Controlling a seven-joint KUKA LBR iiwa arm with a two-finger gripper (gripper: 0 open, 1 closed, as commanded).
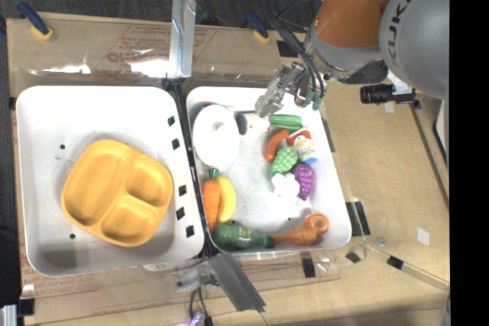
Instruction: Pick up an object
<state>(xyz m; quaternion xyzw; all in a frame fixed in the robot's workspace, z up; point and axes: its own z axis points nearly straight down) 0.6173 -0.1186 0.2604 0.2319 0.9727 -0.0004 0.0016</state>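
Observation:
My gripper hangs over the far edge of the right bin, just above a green cucumber-like piece. Nothing shows between its fingers. In the right bin lie a white cup, an orange sausage piece, a green grape bunch, a purple grape bunch, a small white piece, a carrot, a banana, a green bottle and a brown drumstick.
The left bin holds a yellow divided plate. A metal post stands behind the seam between the bins. Cables run behind the bench near the arm.

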